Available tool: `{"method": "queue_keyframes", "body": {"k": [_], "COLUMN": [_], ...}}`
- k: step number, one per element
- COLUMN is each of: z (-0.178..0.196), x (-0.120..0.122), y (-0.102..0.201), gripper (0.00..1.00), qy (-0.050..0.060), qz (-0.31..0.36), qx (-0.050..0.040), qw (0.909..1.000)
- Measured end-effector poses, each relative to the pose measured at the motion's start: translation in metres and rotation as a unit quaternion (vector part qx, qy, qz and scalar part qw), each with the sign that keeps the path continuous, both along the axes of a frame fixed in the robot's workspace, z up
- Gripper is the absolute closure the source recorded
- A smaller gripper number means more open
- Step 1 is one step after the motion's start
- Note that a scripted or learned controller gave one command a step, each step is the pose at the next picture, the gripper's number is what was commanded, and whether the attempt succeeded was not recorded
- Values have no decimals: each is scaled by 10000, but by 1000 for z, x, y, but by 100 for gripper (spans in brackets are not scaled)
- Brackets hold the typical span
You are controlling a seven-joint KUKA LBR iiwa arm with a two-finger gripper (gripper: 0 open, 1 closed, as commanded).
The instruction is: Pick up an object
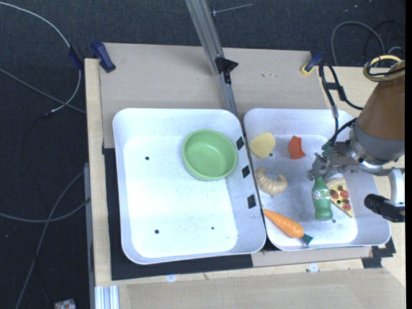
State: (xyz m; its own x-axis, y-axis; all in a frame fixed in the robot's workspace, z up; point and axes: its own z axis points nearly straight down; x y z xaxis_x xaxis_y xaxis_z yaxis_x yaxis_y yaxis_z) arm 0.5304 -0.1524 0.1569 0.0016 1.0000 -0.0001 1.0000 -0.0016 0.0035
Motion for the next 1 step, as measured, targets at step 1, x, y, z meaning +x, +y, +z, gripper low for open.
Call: {"method": "queue_keyframes", "body": {"k": [1], "z": [49], "x": [2], "y": [8], "gripper": [100], "qy": [-18], "qz": [16], "qx": [3], "qw": [10000]}}
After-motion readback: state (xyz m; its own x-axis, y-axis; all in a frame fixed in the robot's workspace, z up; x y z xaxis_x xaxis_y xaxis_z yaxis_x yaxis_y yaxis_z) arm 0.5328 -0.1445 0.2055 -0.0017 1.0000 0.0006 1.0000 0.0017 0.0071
